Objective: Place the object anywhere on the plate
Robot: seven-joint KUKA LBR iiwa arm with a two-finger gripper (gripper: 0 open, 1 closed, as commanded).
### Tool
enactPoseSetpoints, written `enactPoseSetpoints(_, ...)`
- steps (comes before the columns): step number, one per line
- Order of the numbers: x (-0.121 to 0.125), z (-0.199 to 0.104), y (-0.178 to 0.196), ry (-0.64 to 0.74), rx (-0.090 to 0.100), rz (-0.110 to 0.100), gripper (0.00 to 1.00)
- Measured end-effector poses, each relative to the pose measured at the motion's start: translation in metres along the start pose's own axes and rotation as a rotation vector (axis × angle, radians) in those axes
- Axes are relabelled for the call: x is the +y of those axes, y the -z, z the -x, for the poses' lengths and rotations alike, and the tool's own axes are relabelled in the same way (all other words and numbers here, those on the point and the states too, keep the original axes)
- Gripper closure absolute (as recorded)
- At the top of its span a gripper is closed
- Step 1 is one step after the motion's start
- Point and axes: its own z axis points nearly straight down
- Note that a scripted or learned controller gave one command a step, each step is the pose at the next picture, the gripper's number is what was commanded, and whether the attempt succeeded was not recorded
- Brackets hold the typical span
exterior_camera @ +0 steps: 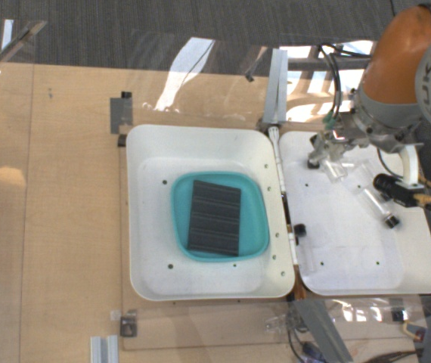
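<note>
Bench: we note a tan wooden top (49, 203) with dark ribbed flooring beyond.
Bins: we record two white bins, left bin (147, 271) and right bin (367, 271), touching side by side.
Plate: a teal plate (257, 225) lies in the left bin.
Object: a dark ribbed slab (215, 218) rests flat on the plate.
Gripper: the gripper (335, 165) sits over the right bin; we cannot tell its state.
</note>
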Motion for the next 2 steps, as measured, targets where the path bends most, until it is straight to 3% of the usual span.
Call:
enactPoseSetpoints(1,-0.057,-0.055,-0.036,0.097,0.002,-0.005,1.00)
enactPoseSetpoints(2,-0.011,-0.129,-0.034,0.249,0.002,-0.001,1.00)
